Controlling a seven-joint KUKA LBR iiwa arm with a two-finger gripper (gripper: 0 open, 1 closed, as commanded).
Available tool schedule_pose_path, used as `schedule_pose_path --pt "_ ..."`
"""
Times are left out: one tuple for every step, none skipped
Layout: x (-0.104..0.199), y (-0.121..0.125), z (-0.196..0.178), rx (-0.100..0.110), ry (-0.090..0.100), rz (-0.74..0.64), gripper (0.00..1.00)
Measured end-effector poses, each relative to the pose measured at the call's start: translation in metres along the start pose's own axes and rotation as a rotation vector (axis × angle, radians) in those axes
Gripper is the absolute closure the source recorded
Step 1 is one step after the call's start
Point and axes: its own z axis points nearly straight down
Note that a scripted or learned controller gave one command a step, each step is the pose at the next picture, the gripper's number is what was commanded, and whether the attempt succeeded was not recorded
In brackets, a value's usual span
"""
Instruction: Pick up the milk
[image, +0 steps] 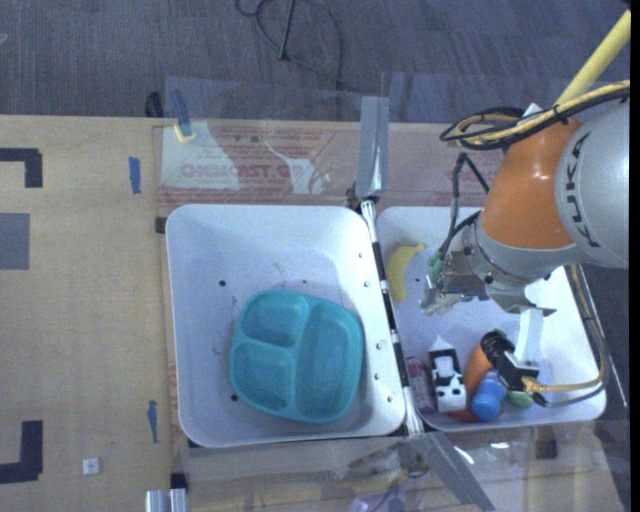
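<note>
Camera view, from above at a slant. Found the milk (445, 366) in the right bin (430, 226), low toward the front wall and close to the divider between the bins — upright or tilted, hard to say. Saw it crowded: a red item (453, 400) touching it in front, a blue item (487, 397) and an orange one (489, 352) just beside it on the right. Could not make out those three any better; small and overlapped by cables. Spotted a banana (402, 268) against the divider, farther back. Placed the gripper (440, 291) between banana and milk, apart from the milk, holding nothing visible. Could not tell its state — too dark and cluttered below the arm (540, 200), itself cut off at the right edge. Noted open floor in the left bin (260, 240) behind a teal plate (297, 355).
</note>
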Motion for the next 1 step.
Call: schedule_pose_path --pt "0.0001 0.0 0.0 0.0 0.0 0.0 0.0"
